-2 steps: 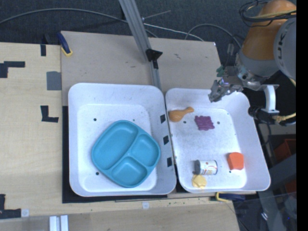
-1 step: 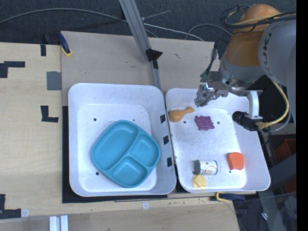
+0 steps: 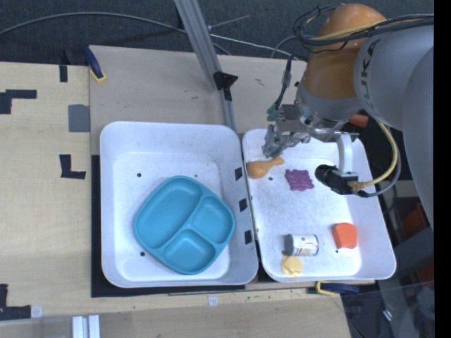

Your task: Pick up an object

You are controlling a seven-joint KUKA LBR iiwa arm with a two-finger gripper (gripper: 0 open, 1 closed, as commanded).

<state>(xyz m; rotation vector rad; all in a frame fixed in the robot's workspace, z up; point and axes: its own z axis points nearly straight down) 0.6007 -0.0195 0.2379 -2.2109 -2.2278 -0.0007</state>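
Observation:
My gripper (image 3: 274,146) hangs over the far left corner of the right bin (image 3: 373,259), beneath the grey wrist and orange band. Just below it on the bin floor lies a tan, pear-shaped object (image 3: 262,167), very close to the gripper tip; whether they touch I cannot tell. To the right of that lies a purple piece (image 3: 299,179). Nearer the front are an orange block (image 3: 344,235), a small white can on its side (image 3: 301,244) and a yellow lump (image 3: 292,264).
The left bin (image 3: 113,189) holds a blue divided plate (image 3: 184,224). A slanted metal pole (image 3: 201,41) rises behind the bins. A black connector with a yellow cable (image 3: 337,179) hangs from the arm over the right bin.

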